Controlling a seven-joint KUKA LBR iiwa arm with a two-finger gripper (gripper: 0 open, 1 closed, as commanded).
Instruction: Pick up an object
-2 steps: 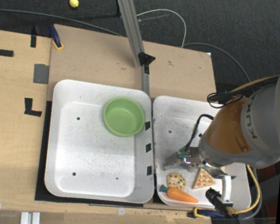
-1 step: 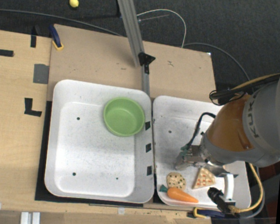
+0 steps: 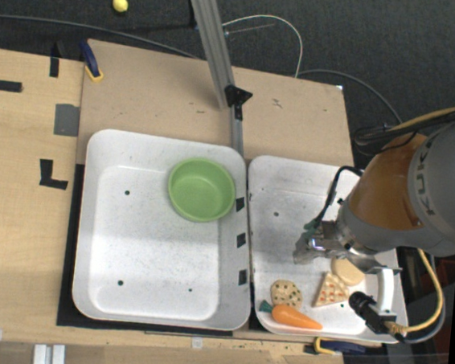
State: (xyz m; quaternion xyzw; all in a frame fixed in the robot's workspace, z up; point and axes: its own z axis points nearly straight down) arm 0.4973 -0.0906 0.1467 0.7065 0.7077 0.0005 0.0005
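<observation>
The hand [image 3: 311, 249] hangs low over the right bin [image 3: 291, 188], its metal tip pointing toward the middle of that bin's floor; whether it is released or clenched cannot be told from this angle, and nothing shows in its grip. Just to the right of it and a little nearer the front lies a pale round piece [image 3: 348, 271], close beside the wrist. In front of that sits a triangular pizza slice [image 3: 330, 293], and to its left a round speckled cookie [image 3: 285, 291]. An orange carrot [image 3: 296, 318] lies along the front wall of the same bin, just below the cookie and the slice. The grey arm [image 3: 420, 193] with its orange band reaches in from the right, over the bin's right side. In the left bin [image 3: 122, 263], well apart from the hand, a green bowl [image 3: 202, 189] stands upright near the back right corner. Both bins rest side by side on the table [image 3: 22, 139], and a small yellow ball [image 3: 120, 3] lies on the dark floor beyond it.
</observation>
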